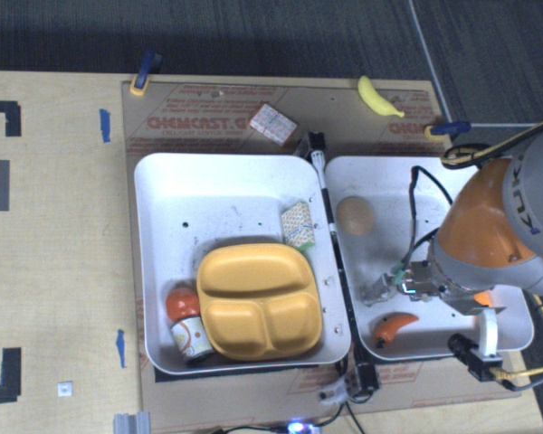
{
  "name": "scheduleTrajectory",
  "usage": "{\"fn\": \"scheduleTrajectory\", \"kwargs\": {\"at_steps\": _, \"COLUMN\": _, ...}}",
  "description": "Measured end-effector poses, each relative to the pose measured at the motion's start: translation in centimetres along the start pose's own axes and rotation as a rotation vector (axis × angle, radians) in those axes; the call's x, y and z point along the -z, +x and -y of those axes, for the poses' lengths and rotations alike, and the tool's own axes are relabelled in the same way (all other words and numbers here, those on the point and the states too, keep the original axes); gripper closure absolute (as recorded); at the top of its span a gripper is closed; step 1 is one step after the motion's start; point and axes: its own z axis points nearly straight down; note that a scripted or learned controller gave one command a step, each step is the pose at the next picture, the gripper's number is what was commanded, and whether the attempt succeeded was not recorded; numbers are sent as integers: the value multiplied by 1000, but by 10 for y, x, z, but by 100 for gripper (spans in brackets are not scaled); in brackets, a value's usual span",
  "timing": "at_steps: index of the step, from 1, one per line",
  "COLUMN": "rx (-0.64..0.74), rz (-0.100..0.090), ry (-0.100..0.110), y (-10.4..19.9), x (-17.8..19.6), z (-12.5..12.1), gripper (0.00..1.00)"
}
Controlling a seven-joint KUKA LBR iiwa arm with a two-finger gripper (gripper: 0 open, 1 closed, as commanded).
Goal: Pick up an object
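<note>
I am hanging my gripper [373, 292] low over the floor of the right bin [434, 166]. My fingers [381, 287] are standing a little apart, as far as the slanted view lets me judge, with nothing between them. I am keeping them that way because the pick has not been made yet.

Just beside my fingertips, on the side nearest the camera, a small orange curved object [394, 326] is lying flat on the bin floor, close to but apart from me. I am treating it as the likeliest thing to take, since it is nearest and sitting clear of the walls. Being low and narrow, it is asking for a straight drop with one finger on each long side, or it may skid away.

Farther beyond my fingertips, toward the bin's back wall, a pale round ball [354, 215] is resting alone. It looks likely to roll if nudged.

Across the divider, well off to the side of my fingers, the left bin [154, 181] is holding a yellow divided tray [258, 298], a patterned packet [298, 224] at the tray's far corner, and a red-and-white toy [186, 322] wedged against its near side. They are crowded, so I am leaving them.

Farthest off, on the cardboard sheet [208, 123] behind both bins, a banana [378, 98] and a small box [272, 124] are lying outside my working area.
</note>
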Motion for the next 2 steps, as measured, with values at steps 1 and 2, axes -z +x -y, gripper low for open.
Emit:
{"fn": "scheduleTrajectory", "kwargs": {"at_steps": 1, "rx": 1, "rz": 0, "ry": 0, "y": 0, "x": 0, "z": 0, "gripper": 0}}
{"fn": "scheduleTrajectory", "kwargs": {"at_steps": 2, "rx": 2, "rz": -2, "ry": 1, "y": -2, "x": 0, "z": 0, "gripper": 0}}
